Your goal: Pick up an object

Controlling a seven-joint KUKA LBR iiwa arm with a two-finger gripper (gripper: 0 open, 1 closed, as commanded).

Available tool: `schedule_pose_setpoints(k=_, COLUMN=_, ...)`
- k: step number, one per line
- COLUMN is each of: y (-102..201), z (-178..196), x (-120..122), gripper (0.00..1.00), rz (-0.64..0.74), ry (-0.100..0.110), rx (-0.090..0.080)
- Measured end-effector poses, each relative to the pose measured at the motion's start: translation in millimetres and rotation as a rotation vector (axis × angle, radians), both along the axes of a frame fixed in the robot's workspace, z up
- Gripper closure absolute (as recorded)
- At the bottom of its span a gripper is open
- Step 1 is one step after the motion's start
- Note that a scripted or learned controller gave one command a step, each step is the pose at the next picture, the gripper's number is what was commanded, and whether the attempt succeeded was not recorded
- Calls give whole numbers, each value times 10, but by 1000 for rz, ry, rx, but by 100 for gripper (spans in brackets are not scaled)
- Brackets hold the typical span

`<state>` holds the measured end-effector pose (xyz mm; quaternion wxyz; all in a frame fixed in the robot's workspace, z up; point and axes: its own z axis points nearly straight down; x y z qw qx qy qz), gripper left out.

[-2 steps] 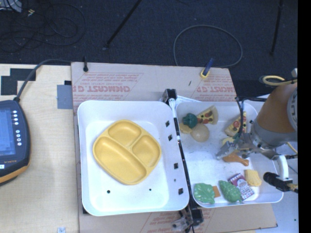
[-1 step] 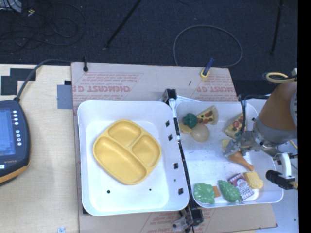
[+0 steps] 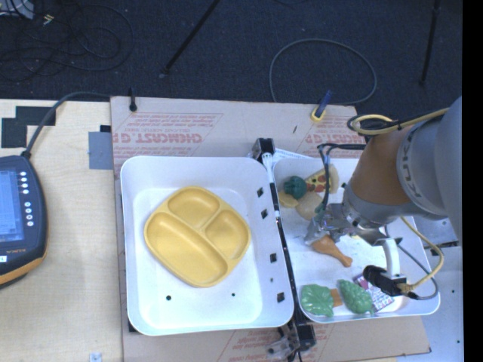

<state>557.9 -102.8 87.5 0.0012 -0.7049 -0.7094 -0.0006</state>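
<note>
2 shallow white bins sit side by side on the table [image 3: 68, 127]. The left bin [image 3: 136, 202] carries a yellow divided plate [image 3: 198, 234] with 3 compartments, lying near the bin's middle and turned at a slant. The right bin [image 3: 423, 304] holds the small objects. At its far left lies a toy duck [image 3: 296, 188] with a green head, and just right of it a yellow and red toy [image 3: 324, 178] partly hidden by the arm. Near the bin's centre lies an orange-tan piece shaped like a drumstick [image 3: 335, 250], its narrow end pointing right and toward the near side. Along the near edge rest a green leafy toy on a pale base [image 3: 318, 299], a second green piece [image 3: 356, 297] just to its right, and beside that a small pink and white patterned item [image 3: 381, 299].

The arm [image 3: 392, 176] reaches in from the right, its orange band above the wrist hanging over the right bin. The gripper [image 3: 326, 225] is low over the bin's centre, just above the far end of the drumstick; I cannot tell how it is set or whether it touches the piece. A black and white part with a yellow cable [image 3: 389, 277] hangs off the arm's near side.

Far left on the table lies a control pendant [image 3: 19, 213] with a lit screen.
</note>
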Motion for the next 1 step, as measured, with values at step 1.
schedule_pose_setpoints(k=1, y=802, z=1043, x=-389, gripper=100, rz=2, ry=-3, rx=2)
